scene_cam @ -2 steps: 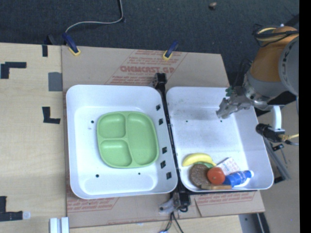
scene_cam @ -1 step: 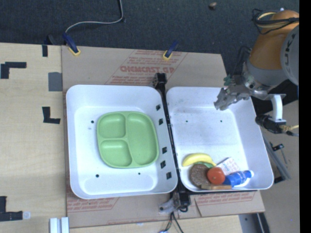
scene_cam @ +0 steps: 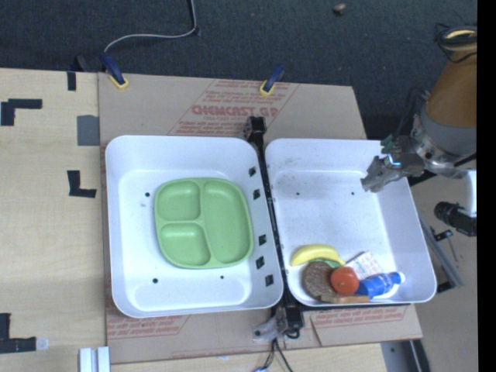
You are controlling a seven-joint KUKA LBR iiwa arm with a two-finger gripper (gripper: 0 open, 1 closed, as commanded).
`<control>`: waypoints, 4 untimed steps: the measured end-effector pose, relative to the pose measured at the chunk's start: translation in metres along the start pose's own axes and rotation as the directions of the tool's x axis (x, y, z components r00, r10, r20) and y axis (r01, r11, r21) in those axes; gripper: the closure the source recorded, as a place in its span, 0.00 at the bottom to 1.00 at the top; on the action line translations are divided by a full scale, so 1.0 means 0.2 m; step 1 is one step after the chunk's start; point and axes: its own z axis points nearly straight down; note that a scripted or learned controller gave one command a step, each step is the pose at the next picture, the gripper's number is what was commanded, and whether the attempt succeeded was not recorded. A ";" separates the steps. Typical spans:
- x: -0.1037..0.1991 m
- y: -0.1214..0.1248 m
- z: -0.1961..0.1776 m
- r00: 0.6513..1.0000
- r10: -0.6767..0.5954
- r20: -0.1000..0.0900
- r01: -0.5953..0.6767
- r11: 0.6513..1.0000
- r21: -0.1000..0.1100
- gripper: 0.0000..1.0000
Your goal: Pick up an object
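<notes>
step: approach | pincer [scene_cam: 377,178] over right bin's [scene_cam: 325,200] far edge, grip state unclear tbh | next: drop toward banana [scene_cam: 316,253] pile

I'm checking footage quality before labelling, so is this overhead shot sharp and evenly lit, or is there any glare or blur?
Camera view: lighting is even and soft, with faint shadows along the walls of the right bin; the green plate is clear but slightly soft; the gripper and the pile by the banana are blurry, small details unreadable; no strong glare.

Dark blue carpet floor [scene_cam: 325,29] behind a light wooden bench [scene_cam: 46,208] topped with brown cardboard [scene_cam: 225,111].
</notes>
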 end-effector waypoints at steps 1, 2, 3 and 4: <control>-0.35 -0.20 -0.13 1.000 0.001 0.002 -0.001 1.000 -0.001 1.00; 0.03 -0.22 0.01 1.000 -0.002 -0.001 0.002 1.000 0.001 1.00; -0.33 -0.20 0.06 1.000 0.001 0.002 -0.001 1.000 0.001 1.00; 0.14 -0.15 0.10 1.000 -0.002 -0.001 0.002 1.000 0.000 1.00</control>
